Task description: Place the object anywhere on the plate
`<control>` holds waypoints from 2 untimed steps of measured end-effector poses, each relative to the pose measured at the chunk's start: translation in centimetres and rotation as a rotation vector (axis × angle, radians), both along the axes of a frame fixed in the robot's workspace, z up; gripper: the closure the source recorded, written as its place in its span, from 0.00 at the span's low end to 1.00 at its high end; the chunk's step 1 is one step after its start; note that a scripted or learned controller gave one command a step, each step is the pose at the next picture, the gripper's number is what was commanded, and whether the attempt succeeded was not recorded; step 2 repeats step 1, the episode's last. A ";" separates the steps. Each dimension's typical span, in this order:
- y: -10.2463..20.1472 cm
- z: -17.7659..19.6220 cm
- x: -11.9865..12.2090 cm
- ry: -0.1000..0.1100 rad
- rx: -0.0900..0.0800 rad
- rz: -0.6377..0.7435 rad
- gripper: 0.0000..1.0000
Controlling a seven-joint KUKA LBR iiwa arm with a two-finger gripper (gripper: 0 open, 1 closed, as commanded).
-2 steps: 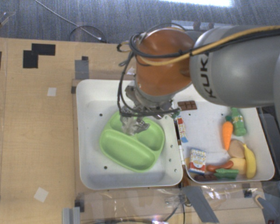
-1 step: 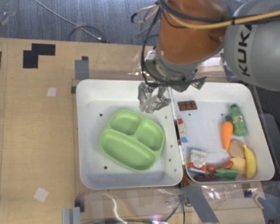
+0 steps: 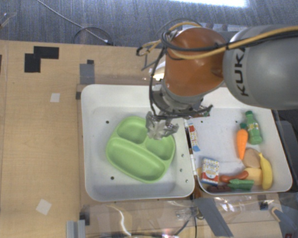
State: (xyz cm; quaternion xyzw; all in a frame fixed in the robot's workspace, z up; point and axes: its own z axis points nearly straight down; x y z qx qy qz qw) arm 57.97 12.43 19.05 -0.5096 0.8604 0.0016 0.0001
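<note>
Fingers of the two-finger gripper [image 3: 160,128] were seen low over the green divided plastic plate [image 3: 139,150], near its right rear rim; whether they were parted or closed could not be told. The plate was found in the left white bin [image 3: 89,133]. In the right white bin [image 3: 283,180], near its front right corner, an orange carrot [image 3: 242,143], a yellow banana [image 3: 265,171] and a small printed carton [image 3: 210,171] were gathered, with a green bottle [image 3: 252,127] at the right edge.

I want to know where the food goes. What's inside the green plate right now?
The green plate has three sections, and the two you can see fully look bare. The gripper hangs over the section nearest the other bin, covering part of it, so anything under it is hidden.
</note>
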 end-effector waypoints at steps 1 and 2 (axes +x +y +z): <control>0.1 0.4 0.2 -0.009 0.001 0.000 0.00; 0.1 0.4 0.2 -0.009 0.001 0.000 0.00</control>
